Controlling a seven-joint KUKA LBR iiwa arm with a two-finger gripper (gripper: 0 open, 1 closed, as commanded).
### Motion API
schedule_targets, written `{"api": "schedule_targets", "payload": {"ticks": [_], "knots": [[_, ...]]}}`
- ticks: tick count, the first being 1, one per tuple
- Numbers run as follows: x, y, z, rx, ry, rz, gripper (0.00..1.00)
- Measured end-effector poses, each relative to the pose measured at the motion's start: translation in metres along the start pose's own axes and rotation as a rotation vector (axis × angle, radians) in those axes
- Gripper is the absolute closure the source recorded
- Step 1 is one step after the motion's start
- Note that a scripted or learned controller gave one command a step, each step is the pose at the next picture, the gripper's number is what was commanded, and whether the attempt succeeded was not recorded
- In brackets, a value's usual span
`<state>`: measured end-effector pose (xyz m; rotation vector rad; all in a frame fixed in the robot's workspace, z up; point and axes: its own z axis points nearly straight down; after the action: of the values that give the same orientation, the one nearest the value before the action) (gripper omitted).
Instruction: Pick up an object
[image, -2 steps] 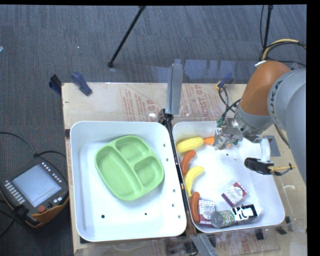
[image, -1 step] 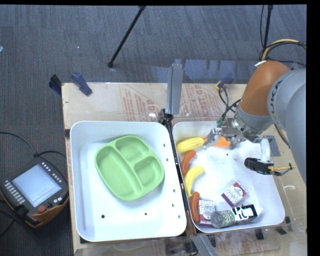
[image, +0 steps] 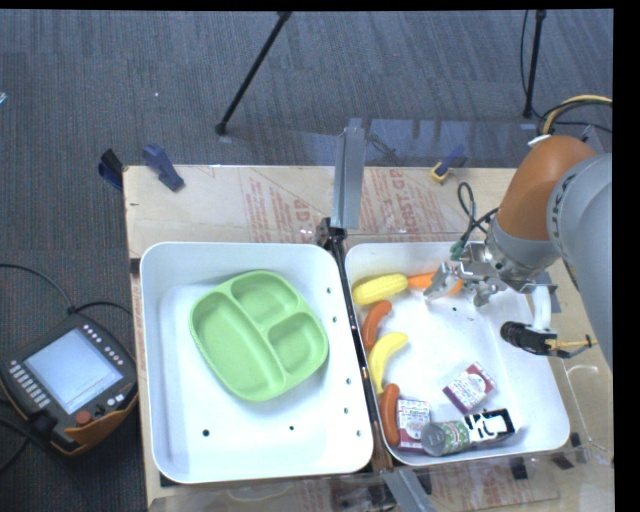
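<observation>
Camera view: the gripper (image: 462, 272) hangs at about one o'clock in the right bin (image: 520, 340), just over a small orange carrot-like piece (image: 428, 281) that lies beside a yellow banana-shaped toy (image: 380, 289); I cannot tell how it is set or whether it has hold of anything. To do the pick well, I would centre it over the orange piece, descend straight and close across its narrow width, since smooth, rounded plastic slips easily. At six o'clock lie flat printed cartons (image: 468, 387) and a shiny can (image: 445, 437), while the left bin (image: 160, 400) bears a glossy green divided plate (image: 260, 335).
</observation>
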<state>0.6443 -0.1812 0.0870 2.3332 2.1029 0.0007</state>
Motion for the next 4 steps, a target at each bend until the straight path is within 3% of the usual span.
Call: {"api": "schedule_targets", "payload": {"ticks": [1, 2, 3, 4], "knots": [[0.001, 0.001, -0.01, -0.003, -0.001, -0.004, 1.0], [0.001, 0.001, -0.01, -0.003, -0.001, -0.004, 0.0], [0.001, 0.002, -0.02, -0.006, -0.002, -0.005, 1.0], [0.001, 0.001, -0.02, -0.006, -0.002, -0.006, 0.0]]}}
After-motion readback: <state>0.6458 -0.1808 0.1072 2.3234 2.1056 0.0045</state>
